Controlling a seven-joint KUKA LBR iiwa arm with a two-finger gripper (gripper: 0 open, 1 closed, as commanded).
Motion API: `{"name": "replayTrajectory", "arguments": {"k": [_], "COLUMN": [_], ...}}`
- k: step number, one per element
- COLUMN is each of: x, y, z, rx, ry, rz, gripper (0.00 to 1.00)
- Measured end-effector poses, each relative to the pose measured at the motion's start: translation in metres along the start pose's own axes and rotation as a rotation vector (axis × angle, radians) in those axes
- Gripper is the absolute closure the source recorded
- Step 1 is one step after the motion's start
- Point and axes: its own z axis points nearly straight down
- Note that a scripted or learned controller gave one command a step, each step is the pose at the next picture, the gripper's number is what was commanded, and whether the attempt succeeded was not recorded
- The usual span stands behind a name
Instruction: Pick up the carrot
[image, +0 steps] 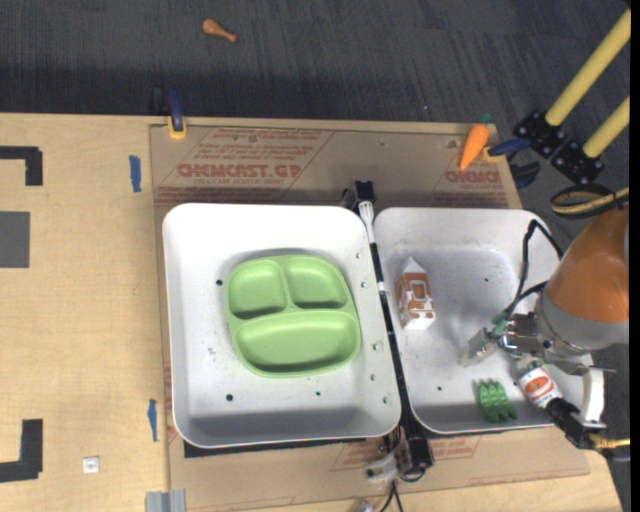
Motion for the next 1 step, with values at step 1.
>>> {"name": "replayTrajectory", "arguments": {"k": [1], "x": [0.0441], "y": [-0.0002], "z": [0.0049], "rx": [-0.021], "ry": [-0.013], "rz": [-0.56], "gripper": [0.0]}}
